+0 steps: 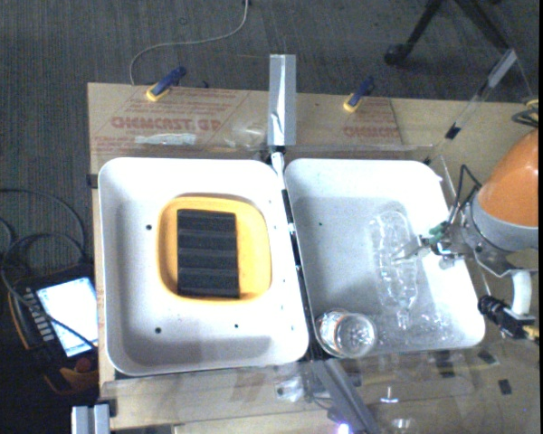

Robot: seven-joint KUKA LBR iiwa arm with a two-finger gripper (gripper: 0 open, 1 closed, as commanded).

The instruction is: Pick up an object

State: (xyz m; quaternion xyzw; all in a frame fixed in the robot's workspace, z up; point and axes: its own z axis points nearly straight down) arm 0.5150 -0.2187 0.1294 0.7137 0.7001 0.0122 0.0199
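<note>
**Fingers unreadable at the bottle's edge**

Fingers of the gripper [440,243]: spread or closed, I cannot tell. It hovers at the right rim of the right bin [344,193], just beside the clear bottle [396,274] lying there. Best to centre over the bottle's body, straddle its narrow width, and descend fully before closing, since slick plastic likely slips

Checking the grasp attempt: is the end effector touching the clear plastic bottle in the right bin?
Cannot tell. In the camera view the end effector sits at the clear plastic bottle's right edge, but the transparent plastic hides any contact or gap.
</note>
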